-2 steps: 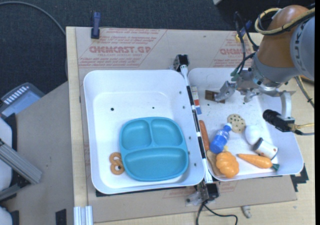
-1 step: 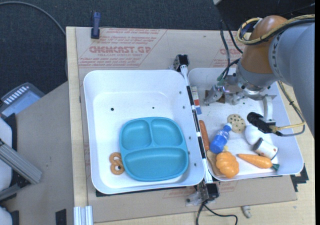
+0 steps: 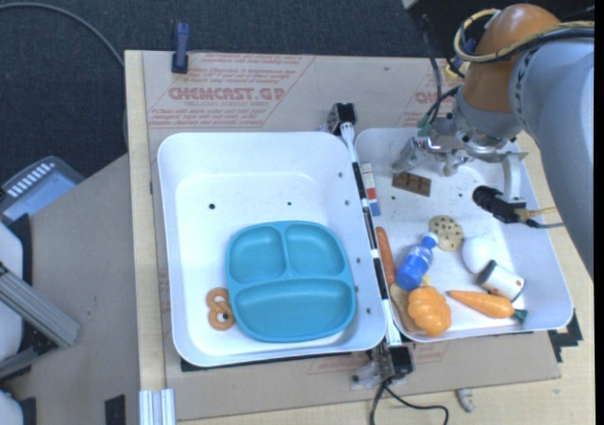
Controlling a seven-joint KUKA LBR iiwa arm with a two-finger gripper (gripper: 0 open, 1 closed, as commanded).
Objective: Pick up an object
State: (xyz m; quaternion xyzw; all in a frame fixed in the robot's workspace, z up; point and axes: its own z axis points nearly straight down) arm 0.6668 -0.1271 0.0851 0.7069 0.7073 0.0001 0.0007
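My gripper (image 3: 431, 155) hangs over the far left part of the right bin (image 3: 552, 267), on the grey arm that reaches in from the right. Just in front of it and a little to the left, a brown chocolate bar (image 3: 411, 183) lies flat on the bin floor. Nearer the front of this bin are a speckled cookie (image 3: 444, 230), a blue bottle (image 3: 415, 263), a white egg-shaped thing (image 3: 479, 251), a white and black piece (image 3: 501, 280), a carrot (image 3: 483, 303) and an orange squash-like toy (image 3: 429, 311).
An orange sausage-like stick (image 3: 385, 254) lies along the right bin's left wall. The left bin (image 3: 189, 178) holds a blue divided plate (image 3: 288, 280) and a small pretzel (image 3: 222, 308) beside it. Cardboard (image 3: 236, 93) lies under both bins.
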